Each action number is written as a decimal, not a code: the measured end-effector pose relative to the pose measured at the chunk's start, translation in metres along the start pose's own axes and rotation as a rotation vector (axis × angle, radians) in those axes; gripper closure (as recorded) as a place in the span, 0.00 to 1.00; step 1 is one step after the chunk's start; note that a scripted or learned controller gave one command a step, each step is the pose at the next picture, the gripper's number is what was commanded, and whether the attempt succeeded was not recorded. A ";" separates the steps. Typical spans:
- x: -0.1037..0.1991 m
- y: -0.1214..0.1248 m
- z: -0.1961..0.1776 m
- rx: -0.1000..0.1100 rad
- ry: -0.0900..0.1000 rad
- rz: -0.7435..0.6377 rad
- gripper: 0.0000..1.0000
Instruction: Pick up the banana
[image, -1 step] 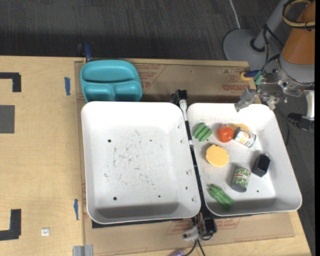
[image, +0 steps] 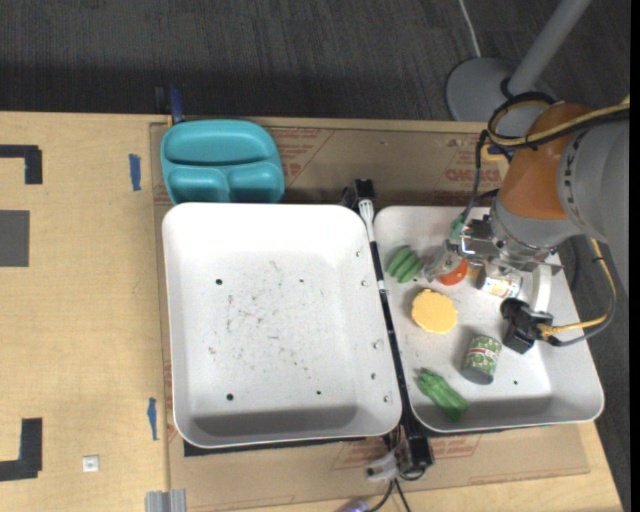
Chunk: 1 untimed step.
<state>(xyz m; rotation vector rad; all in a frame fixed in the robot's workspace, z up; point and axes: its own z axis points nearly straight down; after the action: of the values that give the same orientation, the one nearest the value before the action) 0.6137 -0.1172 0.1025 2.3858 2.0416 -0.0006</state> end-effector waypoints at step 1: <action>0.004 -0.066 0.017 0.000 0.002 -0.409 0.00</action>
<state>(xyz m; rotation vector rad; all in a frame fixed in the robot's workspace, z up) 0.5494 -0.1033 0.0856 1.9230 2.4845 0.0013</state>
